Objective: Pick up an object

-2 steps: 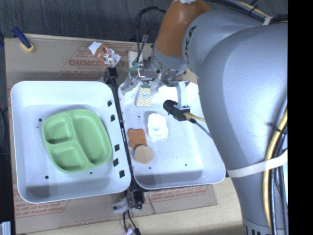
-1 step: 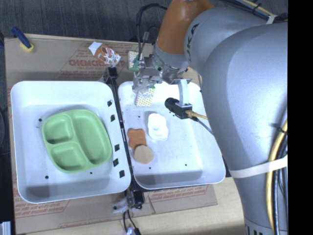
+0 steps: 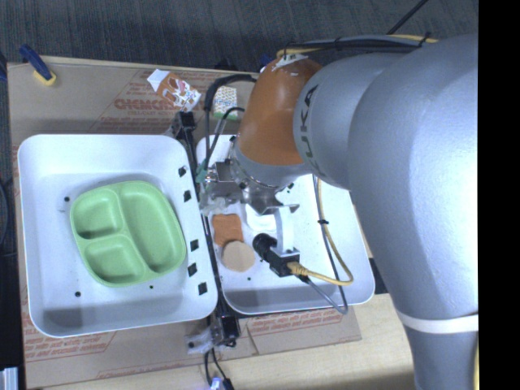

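Observation:
In the right bin (image 3: 357,275), near its left wall, lies a brown-orange block (image 3: 227,227) with a round tan piece (image 3: 238,256) touching its near end. My gripper (image 3: 236,195) hangs low over the far end of the block, under the orange wrist band. The arm covers most of the right bin. A green divided plate (image 3: 126,231) rests in the middle of the left bin (image 3: 41,161).
A crumpled snack wrapper (image 3: 172,90) lies on the cardboard behind the bins, and a blue and yellow clip (image 3: 38,65) sits at the far left corner. Black clips line the wall between the two bins (image 3: 195,218).

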You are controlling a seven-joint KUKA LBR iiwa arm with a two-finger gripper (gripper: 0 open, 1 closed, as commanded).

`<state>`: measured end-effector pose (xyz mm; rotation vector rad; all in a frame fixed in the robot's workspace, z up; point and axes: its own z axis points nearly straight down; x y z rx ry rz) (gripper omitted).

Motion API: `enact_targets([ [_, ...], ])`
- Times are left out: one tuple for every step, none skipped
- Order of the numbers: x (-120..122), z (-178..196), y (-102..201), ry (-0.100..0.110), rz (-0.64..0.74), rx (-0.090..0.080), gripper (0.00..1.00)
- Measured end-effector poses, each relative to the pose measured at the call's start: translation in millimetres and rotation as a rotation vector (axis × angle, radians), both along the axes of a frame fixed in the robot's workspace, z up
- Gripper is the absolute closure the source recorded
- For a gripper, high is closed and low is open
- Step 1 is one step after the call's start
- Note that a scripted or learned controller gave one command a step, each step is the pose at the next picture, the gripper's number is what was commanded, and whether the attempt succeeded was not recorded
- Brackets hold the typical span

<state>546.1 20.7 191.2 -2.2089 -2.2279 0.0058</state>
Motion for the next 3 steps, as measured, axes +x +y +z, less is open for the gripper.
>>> enact_targets([
  [-70,20,34,-0.001,0.0,-0.001,1.0],
  [-70,0,-8,-0.002,-0.002,-0.002,1.0],
  [-70,1,-65,-0.004,-0.005,0.0,1.0],
])
